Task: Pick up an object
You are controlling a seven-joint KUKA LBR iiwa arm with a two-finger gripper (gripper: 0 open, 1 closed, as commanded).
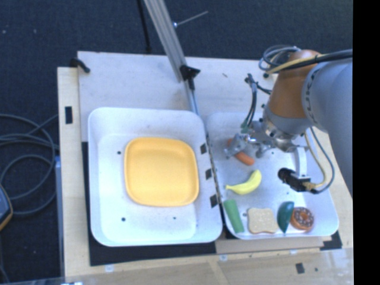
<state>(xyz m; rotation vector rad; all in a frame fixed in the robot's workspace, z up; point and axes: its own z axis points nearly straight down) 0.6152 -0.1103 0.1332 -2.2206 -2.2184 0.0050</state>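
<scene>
My gripper [242, 147] is low in the right bin [323, 209], near its back left part, and looks open. A small orange carrot [245, 158] lies on the bin floor right under its tips, with its upper edge hidden by the gripper. I cannot tell whether they touch. In front of it lie a yellow banana [246, 184], a green cucumber [233, 216], a slice of bread [260, 220], a dark green pepper [285, 216] and a brown donut [302, 218].
The left bin [107, 159] holds a square yellow plate [161, 171]. A slanted metal pole [169, 37] rises behind the bins. Black cables and a connector [295, 180] hang from the wrist over the right bin's right side.
</scene>
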